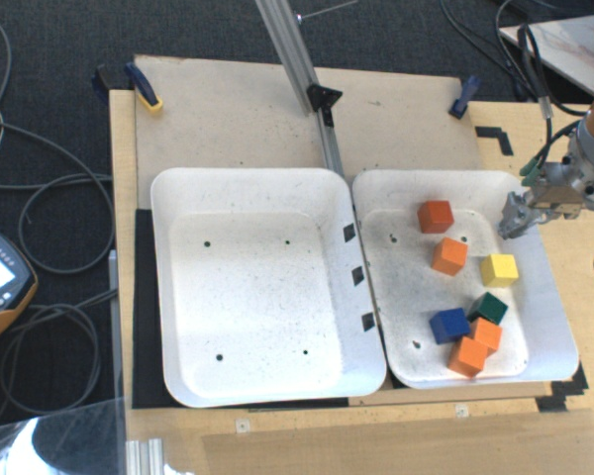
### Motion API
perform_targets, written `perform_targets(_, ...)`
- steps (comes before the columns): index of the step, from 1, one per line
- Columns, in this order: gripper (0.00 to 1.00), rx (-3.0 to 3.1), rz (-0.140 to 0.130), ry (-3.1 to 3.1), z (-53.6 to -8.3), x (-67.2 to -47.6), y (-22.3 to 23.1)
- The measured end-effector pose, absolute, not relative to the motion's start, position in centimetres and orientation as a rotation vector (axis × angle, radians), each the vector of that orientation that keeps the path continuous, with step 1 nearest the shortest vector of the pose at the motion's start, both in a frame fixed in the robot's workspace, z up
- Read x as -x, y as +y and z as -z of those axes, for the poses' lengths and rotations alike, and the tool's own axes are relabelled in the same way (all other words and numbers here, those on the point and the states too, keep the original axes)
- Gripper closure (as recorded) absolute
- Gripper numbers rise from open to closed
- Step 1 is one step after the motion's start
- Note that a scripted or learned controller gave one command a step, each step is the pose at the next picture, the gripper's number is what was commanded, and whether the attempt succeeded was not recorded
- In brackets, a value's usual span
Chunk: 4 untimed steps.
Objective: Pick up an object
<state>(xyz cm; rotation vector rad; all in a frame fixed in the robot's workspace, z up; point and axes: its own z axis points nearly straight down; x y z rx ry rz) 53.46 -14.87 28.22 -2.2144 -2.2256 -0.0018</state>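
Here, yellow block [500,269] square-on, claw [516,218] above

The two shallow white plastic bins, the left bin [252,285] and the right bin [549,295], look smooth and slightly glossy, with many small dark specks on their floors. The pale wooden bench [238,117] has a matt, unpainted surface. The long grey metal bar [287,33] shines a little. The small coloured blocks, such as the yellow block [500,269] and the blue block [449,325], look matt and smooth. The dark floor carpet [49,28] looks rough.
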Motion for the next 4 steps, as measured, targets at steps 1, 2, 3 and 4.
perform_targets(1,1.0,2.212,0.002,-2.228,-28.1,-53.7,-9.2)
perform_targets(2,1.0,2.211,0.001,-2.226,-26.7,-53.5,-3.4)
perform_targets(3,1.0,2.212,0.0,-2.225,-25.3,-52.9,1.3)
perform_targets(4,1.0,2.211,0.0,-2.225,-25.3,-50.9,6.1)
